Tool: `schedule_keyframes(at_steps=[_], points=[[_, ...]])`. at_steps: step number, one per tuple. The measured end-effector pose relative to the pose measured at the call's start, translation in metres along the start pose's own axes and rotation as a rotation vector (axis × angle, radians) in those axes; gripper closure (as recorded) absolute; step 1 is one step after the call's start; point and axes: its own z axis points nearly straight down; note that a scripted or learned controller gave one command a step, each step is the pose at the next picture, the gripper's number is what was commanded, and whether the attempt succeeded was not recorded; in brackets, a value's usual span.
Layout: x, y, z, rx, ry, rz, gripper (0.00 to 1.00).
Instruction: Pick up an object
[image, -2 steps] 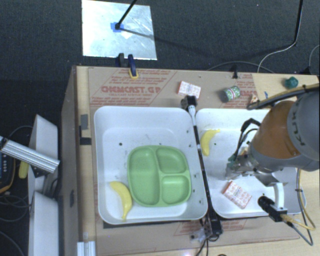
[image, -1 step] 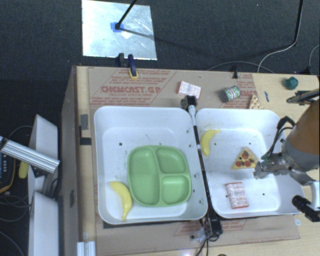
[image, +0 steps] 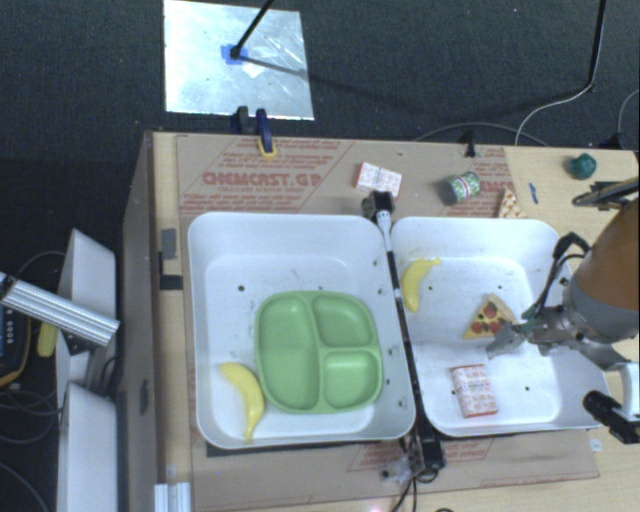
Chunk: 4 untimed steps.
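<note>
Approaching the pizza (image: 489, 317) with the gripper (image: 503, 340)
Finger state: cannot tell. Centre over the slice, descend square, avoid the packet (image: 472, 389) nearby in the right bin (image: 540, 238)

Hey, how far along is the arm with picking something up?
Nothing looks lifted yet. The gripper sits low in the right bin, right beside the pizza slice. The snack packet and banana lie untouched. Grasping and lifting remain.

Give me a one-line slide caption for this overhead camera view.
Arm's tool beside the pizza slice in the right bin; green divided plate in the left bin.
</note>
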Motion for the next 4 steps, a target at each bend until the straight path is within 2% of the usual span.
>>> schedule_keyframes(at_steps=[1, 2, 3, 4], points=[[0.073, 0.0, 0.056, 0.001, 0.001, -0.002, 0.0], [0.027, 0.094, -0.014, -0.003, -0.002, -0.003, 0.0], [0.011, 0.077, 0.049, -0.005, -0.001, -0.003, 0.0], [-0.005, 0.073, -0.013, -0.002, -0.001, -0.001, 0.0]])
